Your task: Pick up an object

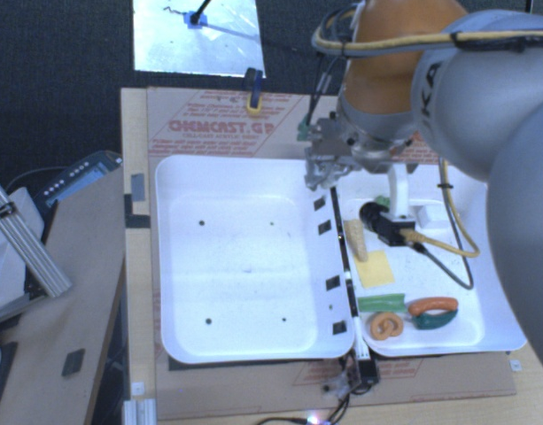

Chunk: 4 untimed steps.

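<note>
My gripper (pixel 319 175) hangs over the divider between the two bins, at the far left corner of the right bin (pixel 492 330). Nothing shows held in it. In the right bin lie a tan wedge (pixel 357 239), a flat yellow square (pixel 376 270), a green bar (pixel 380 303), an orange ring (pixel 385 326) and an orange piece with a teal end (pixel 433 309). All of these lie nearer the front than the gripper. A white block (pixel 427 212) lies further right, partly behind the cable.
The left bin (pixel 244 255) sits beside the right one, with black clips along the shared divider (pixel 336 246). The big grey arm with its orange band (pixel 404 42) covers the far right of the right bin. A cardboard sheet (pixel 218 127) lies under both bins.
</note>
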Each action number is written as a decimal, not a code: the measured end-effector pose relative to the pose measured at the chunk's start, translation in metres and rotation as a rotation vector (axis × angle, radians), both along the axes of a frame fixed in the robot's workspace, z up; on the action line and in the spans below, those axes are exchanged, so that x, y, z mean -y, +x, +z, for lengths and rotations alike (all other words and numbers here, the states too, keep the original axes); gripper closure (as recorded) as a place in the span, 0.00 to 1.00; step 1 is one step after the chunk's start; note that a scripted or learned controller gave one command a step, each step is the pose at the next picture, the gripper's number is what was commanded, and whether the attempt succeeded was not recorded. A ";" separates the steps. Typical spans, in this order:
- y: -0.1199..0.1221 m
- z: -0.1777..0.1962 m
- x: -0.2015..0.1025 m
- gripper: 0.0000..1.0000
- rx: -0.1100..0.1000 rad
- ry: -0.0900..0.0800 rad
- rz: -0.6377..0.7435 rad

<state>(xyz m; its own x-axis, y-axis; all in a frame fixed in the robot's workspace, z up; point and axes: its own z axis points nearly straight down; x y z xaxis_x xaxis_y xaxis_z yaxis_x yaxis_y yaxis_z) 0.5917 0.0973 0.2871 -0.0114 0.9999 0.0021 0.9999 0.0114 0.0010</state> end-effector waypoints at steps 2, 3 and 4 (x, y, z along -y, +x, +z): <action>-0.016 -0.027 -0.143 1.00 -0.003 0.000 0.000; -0.056 -0.093 -0.096 1.00 -0.010 -0.005 -0.013; -0.064 0.022 -0.140 1.00 0.009 0.004 -0.002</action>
